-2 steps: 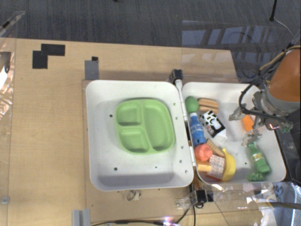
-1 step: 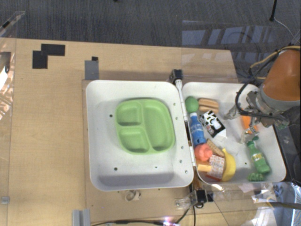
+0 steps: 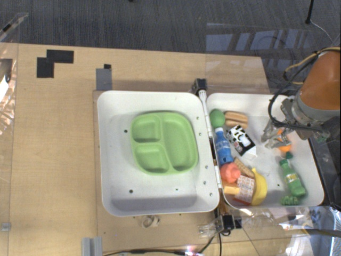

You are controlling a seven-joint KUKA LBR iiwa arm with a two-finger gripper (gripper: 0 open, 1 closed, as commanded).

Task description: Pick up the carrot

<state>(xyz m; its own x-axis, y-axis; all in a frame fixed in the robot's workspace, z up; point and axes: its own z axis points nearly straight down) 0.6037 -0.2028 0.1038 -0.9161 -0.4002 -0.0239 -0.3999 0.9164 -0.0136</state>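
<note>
Left bin [image 3: 114, 159]: one green tray [image 3: 161, 142], three compartments. Right bin [image 3: 314, 188]: one banana [image 3: 259, 188], one blue tube [image 3: 222, 148], one green bottle [image 3: 291, 179], one cow toy [image 3: 242, 140]. Carrot [image 3: 286, 148] near right wall, touching gripper [image 3: 276, 137]. Finger state: cannot tell.

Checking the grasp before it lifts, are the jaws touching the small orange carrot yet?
Cannot tell. In the camera view the gripper overlaps the small orange carrot, so neither contact nor a gap shows.
</note>
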